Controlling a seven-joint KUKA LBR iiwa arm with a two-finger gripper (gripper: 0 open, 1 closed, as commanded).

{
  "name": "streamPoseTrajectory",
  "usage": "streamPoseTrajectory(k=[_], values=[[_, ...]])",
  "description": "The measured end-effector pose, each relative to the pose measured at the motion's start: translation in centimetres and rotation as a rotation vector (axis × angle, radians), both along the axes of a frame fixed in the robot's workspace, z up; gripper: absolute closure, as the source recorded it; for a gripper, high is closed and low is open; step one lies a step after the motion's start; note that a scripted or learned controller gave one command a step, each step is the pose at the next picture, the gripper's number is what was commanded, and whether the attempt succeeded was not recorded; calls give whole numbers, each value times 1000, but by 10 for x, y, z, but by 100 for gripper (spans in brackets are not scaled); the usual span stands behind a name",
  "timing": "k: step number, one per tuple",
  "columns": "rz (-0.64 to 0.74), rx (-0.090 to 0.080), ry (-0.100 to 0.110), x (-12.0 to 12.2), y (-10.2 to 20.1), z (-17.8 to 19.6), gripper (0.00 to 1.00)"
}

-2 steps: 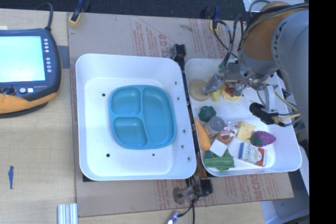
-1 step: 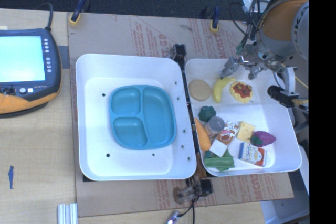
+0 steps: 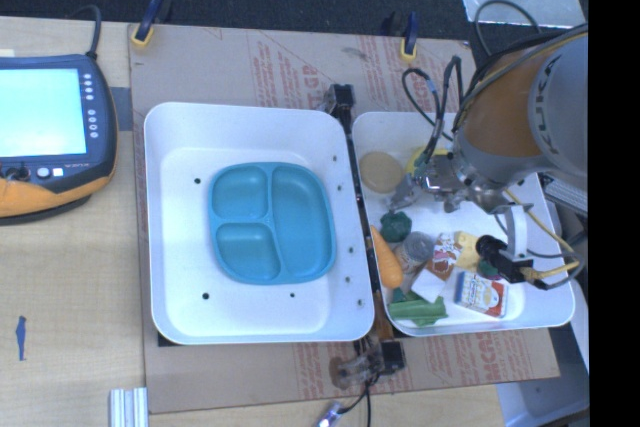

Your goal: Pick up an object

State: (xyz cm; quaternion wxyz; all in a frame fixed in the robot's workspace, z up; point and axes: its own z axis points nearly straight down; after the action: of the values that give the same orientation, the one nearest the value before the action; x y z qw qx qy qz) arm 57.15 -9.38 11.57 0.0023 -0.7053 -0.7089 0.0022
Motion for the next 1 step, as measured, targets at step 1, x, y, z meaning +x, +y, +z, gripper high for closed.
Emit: streamPoseTrajectory(k=[1], values=[[-1, -1, -12, 87, -11, -20, 0]])
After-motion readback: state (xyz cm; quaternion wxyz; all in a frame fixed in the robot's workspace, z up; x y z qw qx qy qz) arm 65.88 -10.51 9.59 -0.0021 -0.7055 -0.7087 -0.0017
